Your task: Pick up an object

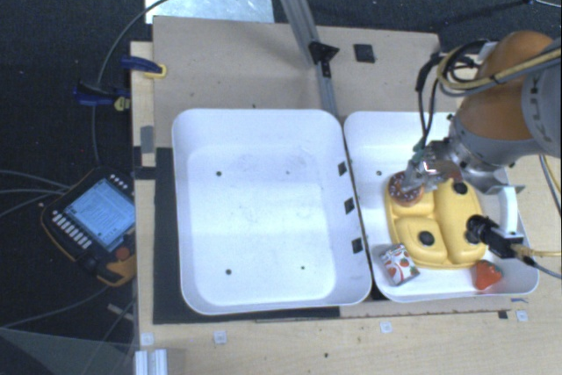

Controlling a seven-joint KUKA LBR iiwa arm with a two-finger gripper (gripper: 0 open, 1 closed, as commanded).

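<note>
While the left bin [255,215] lies bare and white across the middle of the camera view, everything the task could use sits in the right bin [369,145], so the coming move turns on a very short relation. Just past the shared wall, near the front edge, rests a small white and red carton [397,264], tipped at a slant. Beside it and further back lies a large yellow toy [435,228] with black knobs, its long axis running from the bin's front toward the arm; it takes up most of the floor there. At the toy's back left corner sits a small round brownish piece [401,184], and the hand [420,174] hangs right at it, touching or nearly so, reaching down and leftward from the grey and orange arm [505,110]. Whether its fingers are spread or pressed together I cannot tell, and nothing can be seen pinched between them. I judge the round piece or the toy's near edge to be the likeliest target, lying directly beneath and slightly left of the hand. Further right, a small red-orange object [487,276] rests in the front corner, well apart from the hand. Cables hang near the wrist, and the toy's bulk crowds any descent.
</note>
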